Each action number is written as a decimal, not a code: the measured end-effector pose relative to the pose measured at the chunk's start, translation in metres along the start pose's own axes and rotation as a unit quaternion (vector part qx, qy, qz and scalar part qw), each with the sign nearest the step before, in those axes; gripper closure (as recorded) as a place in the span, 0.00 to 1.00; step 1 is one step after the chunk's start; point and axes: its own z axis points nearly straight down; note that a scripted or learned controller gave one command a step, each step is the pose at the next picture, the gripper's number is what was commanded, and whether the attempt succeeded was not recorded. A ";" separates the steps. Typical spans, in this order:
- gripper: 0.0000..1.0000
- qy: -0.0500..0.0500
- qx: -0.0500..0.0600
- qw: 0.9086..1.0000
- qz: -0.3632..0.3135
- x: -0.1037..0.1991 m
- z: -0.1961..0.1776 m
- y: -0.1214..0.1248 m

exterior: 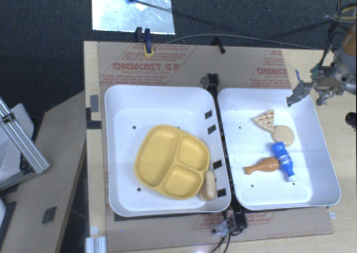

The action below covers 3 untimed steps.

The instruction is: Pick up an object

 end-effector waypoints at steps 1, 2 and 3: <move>0.00 -0.001 -0.006 1.000 -0.001 0.001 -0.007 0.002; 0.00 -0.001 -0.005 1.000 -0.003 0.009 0.040 0.008; 0.00 -0.001 -0.004 1.000 0.000 0.001 0.086 0.007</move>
